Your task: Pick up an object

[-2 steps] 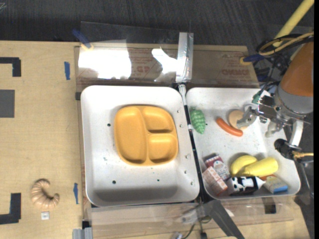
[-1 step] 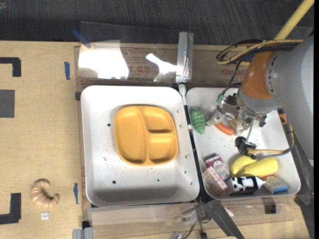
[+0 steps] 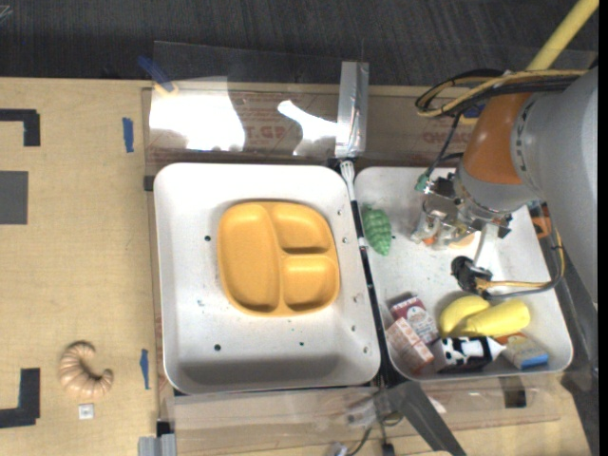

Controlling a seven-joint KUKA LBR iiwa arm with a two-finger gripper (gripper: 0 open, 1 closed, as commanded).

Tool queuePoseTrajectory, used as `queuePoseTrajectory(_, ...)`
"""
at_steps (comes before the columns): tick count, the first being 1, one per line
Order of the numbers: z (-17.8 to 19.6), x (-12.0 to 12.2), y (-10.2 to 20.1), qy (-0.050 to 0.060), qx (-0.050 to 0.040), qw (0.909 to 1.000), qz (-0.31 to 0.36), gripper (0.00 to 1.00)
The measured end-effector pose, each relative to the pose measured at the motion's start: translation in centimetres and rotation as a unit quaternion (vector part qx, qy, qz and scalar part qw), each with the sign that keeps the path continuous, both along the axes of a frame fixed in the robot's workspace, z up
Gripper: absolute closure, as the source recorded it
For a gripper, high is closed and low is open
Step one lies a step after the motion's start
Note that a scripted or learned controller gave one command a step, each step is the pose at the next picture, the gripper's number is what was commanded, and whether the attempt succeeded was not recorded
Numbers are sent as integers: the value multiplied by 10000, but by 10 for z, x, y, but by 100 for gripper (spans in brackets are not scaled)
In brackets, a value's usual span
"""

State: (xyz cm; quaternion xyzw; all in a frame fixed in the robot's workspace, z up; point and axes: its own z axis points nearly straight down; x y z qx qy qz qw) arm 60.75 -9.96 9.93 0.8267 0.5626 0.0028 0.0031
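Observation:
My gripper (image 3: 435,228) hangs over the upper part of the right bin (image 3: 408,183), pointing down, with the grey arm and its orange band behind it on the right. To its left a green knobbly object (image 3: 378,229) lies by the bin's left wall. Nearer the front of this bin sit a yellow banana (image 3: 486,316), a red and white box (image 3: 412,329), a black and white toy (image 3: 465,351) and a small blue piece (image 3: 532,358). I see nothing between the gripper and the bin floor.
The left bin (image 3: 180,255) holds a yellow divided plate (image 3: 278,257). A tan croissant-shaped toy (image 3: 84,369) lies on the bench outside the bins at the lower left. A metal post (image 3: 352,107) stands behind the divide between the bins.

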Motion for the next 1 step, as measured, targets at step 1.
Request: queuePoseTrajectory(1, 109, -41, 10, 5, -2, 9951, 991, 100)
